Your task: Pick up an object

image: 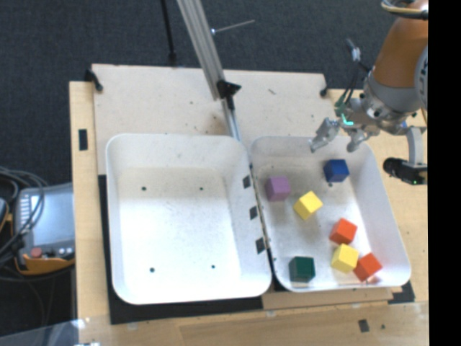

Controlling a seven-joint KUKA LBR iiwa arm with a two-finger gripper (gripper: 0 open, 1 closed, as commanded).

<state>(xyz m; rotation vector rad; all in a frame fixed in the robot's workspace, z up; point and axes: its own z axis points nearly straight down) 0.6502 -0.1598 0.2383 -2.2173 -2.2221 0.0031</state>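
Inside the right bin (385, 215) sit small cubes: a purple cube (278, 187), dark green cube (302, 268), two yellow cubes (308, 205), a glossy blue cube (336, 170) and two orange ones (343, 231). Above the blue cube's far edge hovers the gripper (336, 140), fingers spread wide, grasping nothing.

A robotics lab: plywood bench (209, 99), aluminium camera mast (202, 38), loose cables (11, 215).
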